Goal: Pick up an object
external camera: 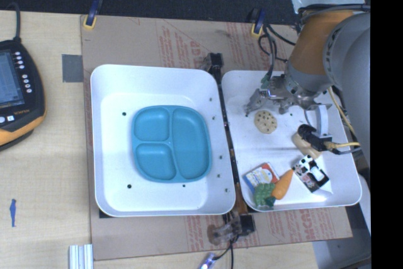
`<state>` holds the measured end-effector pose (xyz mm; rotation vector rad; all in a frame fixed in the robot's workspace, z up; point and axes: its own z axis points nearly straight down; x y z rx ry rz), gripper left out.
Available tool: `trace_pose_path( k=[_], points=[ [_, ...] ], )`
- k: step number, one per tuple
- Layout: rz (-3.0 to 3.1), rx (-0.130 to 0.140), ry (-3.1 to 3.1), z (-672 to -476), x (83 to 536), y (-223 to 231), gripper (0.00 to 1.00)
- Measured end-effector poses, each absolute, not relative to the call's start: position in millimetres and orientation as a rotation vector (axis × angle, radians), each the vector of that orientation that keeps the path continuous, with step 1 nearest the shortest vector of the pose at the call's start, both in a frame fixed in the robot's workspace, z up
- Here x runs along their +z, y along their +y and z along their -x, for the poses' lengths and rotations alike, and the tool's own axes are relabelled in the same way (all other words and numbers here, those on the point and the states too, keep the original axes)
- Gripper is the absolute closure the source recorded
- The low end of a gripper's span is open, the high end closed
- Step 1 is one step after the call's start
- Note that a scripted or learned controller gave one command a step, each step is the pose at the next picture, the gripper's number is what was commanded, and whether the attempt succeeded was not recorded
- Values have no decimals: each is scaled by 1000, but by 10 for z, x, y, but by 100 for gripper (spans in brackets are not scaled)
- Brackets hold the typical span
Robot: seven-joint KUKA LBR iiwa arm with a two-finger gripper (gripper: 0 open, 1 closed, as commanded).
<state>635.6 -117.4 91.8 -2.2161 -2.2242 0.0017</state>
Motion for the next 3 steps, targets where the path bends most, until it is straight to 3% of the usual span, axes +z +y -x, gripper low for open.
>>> trace_pose_path(
  k=[1, 2, 3],
  points=[
    [2216, 6, -2223, -6073, 915, -1104, 0],
    [2215, 2, -2226, -6565, 921, -1195, 0],
    [2216, 5, -2224, -6187, 915, -1143, 0]
  ],
)
